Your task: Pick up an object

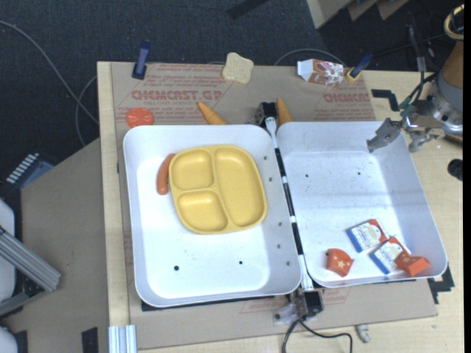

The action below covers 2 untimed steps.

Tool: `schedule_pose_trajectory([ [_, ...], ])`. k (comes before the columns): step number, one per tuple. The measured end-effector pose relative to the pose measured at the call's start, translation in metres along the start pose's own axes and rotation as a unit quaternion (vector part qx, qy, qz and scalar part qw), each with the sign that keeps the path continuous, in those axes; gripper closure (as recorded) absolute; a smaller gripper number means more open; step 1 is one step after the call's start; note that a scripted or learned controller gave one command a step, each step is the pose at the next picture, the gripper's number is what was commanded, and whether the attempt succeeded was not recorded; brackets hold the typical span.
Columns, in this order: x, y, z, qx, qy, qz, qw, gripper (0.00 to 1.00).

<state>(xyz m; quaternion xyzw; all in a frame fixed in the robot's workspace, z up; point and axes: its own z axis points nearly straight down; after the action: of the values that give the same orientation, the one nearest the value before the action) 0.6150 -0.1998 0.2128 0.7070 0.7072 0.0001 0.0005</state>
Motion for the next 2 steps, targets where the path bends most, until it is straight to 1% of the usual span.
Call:
schedule_pose_trajectory([
  [1,0.074,-0.069,0.053,0.001,0.001,-0.001,1.0,0.0],
  [2,0.095,-0.137,0.079,0.001,0.001,0.0,1.0,0.0],
])
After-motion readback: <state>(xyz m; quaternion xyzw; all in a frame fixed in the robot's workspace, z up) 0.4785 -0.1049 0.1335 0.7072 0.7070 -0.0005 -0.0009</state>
